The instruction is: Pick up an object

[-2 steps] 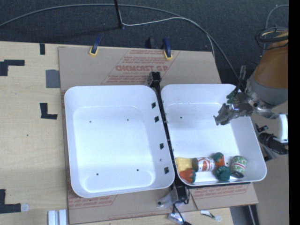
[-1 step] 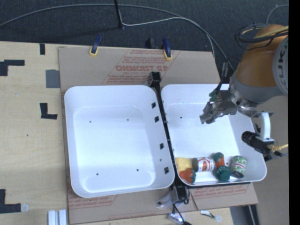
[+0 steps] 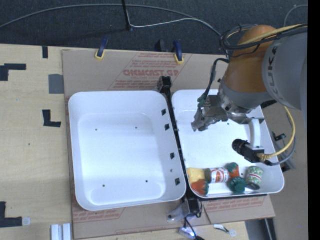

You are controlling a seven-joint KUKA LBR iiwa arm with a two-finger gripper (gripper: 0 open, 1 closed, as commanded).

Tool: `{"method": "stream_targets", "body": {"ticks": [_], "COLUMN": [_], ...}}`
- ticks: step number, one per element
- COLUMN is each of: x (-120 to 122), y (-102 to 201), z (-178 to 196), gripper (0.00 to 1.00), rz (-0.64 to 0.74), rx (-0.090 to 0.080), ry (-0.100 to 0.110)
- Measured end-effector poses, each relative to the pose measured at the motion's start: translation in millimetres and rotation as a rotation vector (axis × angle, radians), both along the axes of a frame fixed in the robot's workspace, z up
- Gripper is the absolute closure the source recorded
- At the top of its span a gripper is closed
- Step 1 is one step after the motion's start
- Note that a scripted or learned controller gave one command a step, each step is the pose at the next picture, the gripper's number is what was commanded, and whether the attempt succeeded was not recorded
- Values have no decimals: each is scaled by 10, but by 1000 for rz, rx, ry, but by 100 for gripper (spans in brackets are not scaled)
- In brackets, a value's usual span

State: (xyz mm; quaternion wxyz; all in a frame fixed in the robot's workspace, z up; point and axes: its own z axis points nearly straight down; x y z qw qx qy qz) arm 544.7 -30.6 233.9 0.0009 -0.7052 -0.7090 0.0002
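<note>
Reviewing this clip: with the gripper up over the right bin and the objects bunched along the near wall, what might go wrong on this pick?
1. The objects are packed tight against the right bin's near wall, so the gripper may strike the wall or pinch two items.
2. The gripper hangs well away from that cluster; closing there would likely grab nothing.

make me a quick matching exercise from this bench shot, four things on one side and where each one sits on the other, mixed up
Things:
1. gripper
2. cluster of small objects
3. left bin
4. blue clamps

Places:
A. near edge of the right bin
B. far edge of the cardboard sheet
C. over the far-left part of the right bin
D. beside the right bin, across the black divider

Pairs: 1-C, 2-A, 3-D, 4-B
</note>
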Motion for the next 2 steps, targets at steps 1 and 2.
{"method": "stream_targets", "body": {"ticks": [1,2], "x": [38,97], "y": [540,1125], "z": [-133,-45], "gripper": [100,100], "rz": [-1,0], "rx": [0,0], "ry": [0,-1]}}
